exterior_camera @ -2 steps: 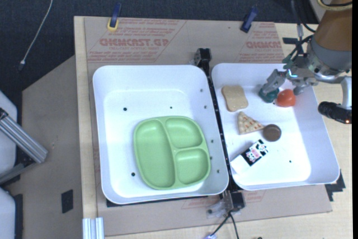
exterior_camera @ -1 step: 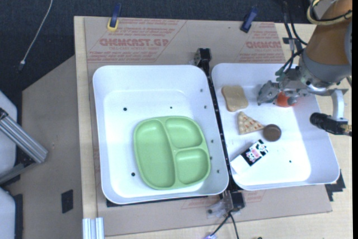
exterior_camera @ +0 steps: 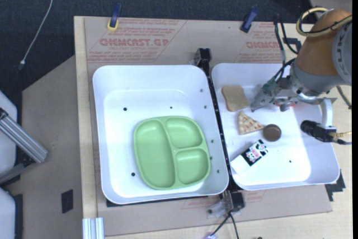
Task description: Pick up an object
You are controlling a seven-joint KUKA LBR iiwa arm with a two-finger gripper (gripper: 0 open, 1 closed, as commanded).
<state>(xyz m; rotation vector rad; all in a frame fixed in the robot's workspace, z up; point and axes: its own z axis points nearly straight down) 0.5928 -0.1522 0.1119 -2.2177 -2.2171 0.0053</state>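
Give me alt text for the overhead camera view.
A grey robot arm's pincer hovers low in the right white bin, near a tan bread slice, a pizza wedge, a brown round piece and a black-and-white packet. The left white bin holds a green divided plate.

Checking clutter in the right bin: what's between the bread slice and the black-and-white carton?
In the camera view, the pizza slice lies between the bread slice and the carton, apart from both.
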